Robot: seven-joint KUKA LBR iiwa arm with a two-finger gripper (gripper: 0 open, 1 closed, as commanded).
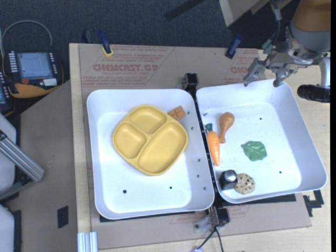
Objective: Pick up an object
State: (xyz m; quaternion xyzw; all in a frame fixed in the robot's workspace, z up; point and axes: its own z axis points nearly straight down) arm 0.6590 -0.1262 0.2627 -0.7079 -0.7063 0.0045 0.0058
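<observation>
My gripper [265,76] hangs open above the far edge of the right bin [294,106], its two grey fingers spread apart with nothing between them. In the right bin lie an orange carrot [213,146], a tan chicken drumstick [226,124], a green leaf [254,150], a chocolate-chip cookie [244,184] and a small black-and-grey object [228,178]. All of them sit well below and to the left of the gripper.
The left bin [105,167] holds a yellow divided plate [150,139] and a small brown block [177,112] at the plate's far right edge. A black clamp [190,81] sits where the bins meet. Cardboard [131,67] lies under both bins.
</observation>
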